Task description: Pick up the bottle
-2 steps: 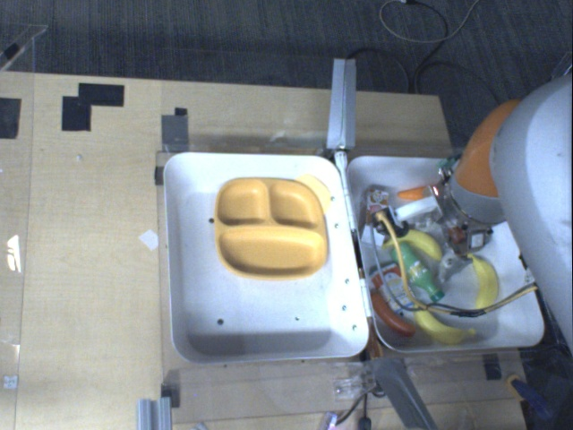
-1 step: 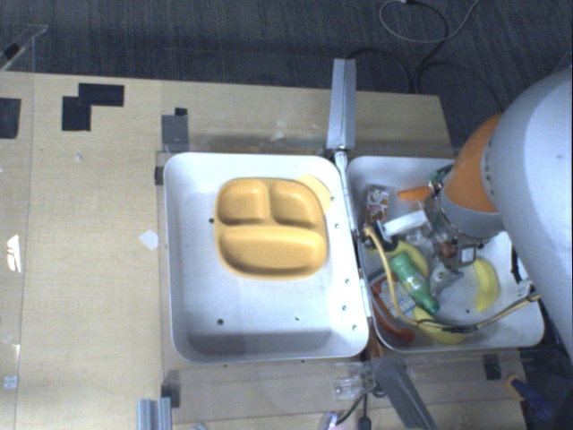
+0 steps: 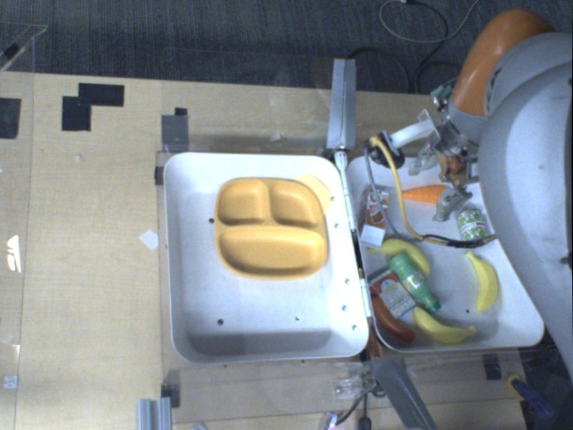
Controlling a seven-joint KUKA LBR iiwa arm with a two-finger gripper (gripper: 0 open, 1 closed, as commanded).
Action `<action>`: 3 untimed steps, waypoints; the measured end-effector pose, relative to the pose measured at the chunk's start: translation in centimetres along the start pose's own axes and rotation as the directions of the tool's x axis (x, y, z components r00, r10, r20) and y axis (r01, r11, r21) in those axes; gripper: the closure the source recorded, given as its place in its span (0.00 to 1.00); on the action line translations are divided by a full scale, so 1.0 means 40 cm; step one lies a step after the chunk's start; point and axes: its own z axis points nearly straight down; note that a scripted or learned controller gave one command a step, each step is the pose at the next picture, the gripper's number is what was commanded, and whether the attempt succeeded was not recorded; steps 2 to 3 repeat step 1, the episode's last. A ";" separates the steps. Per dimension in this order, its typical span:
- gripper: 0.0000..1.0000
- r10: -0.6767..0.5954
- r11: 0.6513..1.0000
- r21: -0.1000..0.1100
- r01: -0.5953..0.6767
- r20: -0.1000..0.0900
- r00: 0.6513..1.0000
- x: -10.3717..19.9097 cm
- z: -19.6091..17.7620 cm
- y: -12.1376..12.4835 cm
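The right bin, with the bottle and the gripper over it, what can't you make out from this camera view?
- Gripper: its fingertips blur into cables and clutter, so open or shut is unclear.
- Green bottle: label too small to read.
- Right bin: far side covered by the grey arm.
- Red item: partly under the bottle and a banana, so it is unidentifiable.

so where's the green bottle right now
In the right bin, near its front left: the green bottle lies tilted among the bananas, beside a red packet.

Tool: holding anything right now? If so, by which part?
Cannot be told. The tool sits low over the right bin, by the carrot; nothing shows gripped. The green bottle lies apart, untouched.
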 end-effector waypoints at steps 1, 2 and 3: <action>0.00 -0.052 0.999 0.002 0.052 0.003 0.999 -0.154 0.196 0.003; 0.00 -0.052 0.999 0.002 0.052 0.003 0.999 -0.154 0.196 0.003; 0.00 -0.052 0.999 0.002 0.052 0.003 0.999 -0.154 0.196 0.003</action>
